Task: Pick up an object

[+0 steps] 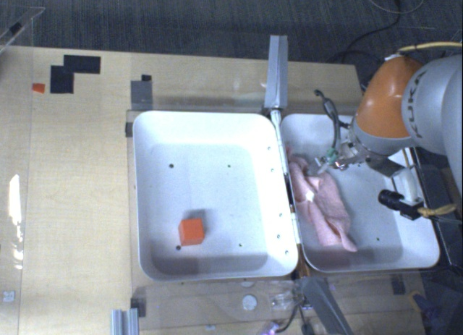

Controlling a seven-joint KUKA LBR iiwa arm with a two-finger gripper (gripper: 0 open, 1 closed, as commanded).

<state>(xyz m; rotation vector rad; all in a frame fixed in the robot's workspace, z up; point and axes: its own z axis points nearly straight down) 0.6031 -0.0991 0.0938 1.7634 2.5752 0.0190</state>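
Pink cloth (322, 207) lies crumpled along the left wall of the right-hand bin (412, 254), stretching from near the bin's upper left toward its lower middle. A second candidate, a small orange block (192, 231), sits alone in the lower left part of the left-hand bin (152, 181), well apart from the arm.

The grey arm (438, 105), with its orange band (383, 105), reaches in from the right and bends down over the upper part of the right-hand bin. Its gripper (334, 158) hangs just beside the upper end of the cloth, close above it. The wrist hides the tool's tip at this slant, so whether it is spread or closed cannot be told, and no cloth can be seen caught in it.

Judging by this placement, the step in hand looks like the approach or the first closing on the cloth, with nothing lifted yet. The next move would call for a firm pinch on a raised fold, then a straight lift. Soft fabric may slip free or drag along the bin wall.
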